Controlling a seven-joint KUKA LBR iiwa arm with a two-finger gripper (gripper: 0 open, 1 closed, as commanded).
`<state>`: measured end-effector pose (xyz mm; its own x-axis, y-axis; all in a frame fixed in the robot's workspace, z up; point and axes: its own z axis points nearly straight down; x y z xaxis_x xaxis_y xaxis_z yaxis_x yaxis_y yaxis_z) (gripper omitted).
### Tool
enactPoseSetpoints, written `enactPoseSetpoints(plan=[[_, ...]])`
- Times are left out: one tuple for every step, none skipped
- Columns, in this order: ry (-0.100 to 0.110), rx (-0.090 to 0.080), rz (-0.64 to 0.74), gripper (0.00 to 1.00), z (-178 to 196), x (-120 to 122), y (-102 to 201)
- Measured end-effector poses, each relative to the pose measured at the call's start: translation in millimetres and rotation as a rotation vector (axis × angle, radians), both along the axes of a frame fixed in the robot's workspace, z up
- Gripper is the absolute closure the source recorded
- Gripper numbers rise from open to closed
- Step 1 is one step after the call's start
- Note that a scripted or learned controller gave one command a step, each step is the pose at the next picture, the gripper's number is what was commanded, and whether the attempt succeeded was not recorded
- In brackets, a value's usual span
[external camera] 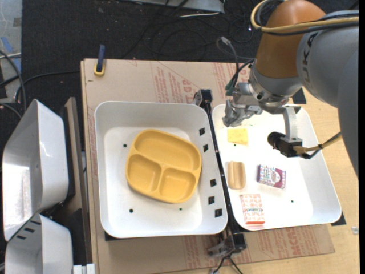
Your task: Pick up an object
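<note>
My gripper [234, 117] hangs over the back left corner of the right bin [319, 170], just above and left of a small yellow block [238, 136]. A tan oblong piece [236, 174] lies near the bin's left wall. To its right rests a purple and white carton [271, 176]. A red and white packet [252, 209] lies flat near the front. The view shows nothing between the fingers.
The left bin [108, 153] holds a yellow divided plate [163, 165]. A black divider with clips [214, 158] runs between the bins. A black cable fitting [285, 144] hangs from the arm over the right bin. Spare white bins [31, 158] stand at far left.
</note>
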<state>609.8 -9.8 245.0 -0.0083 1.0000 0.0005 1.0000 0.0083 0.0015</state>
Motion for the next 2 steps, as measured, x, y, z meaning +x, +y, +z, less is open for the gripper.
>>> enactPoseSetpoints(plan=[[0.000, 0.000, 0.000, 1.00, -3, 9, 43], [-0.001, 0.000, 0.000, 1.00, -7, 24, 87]])
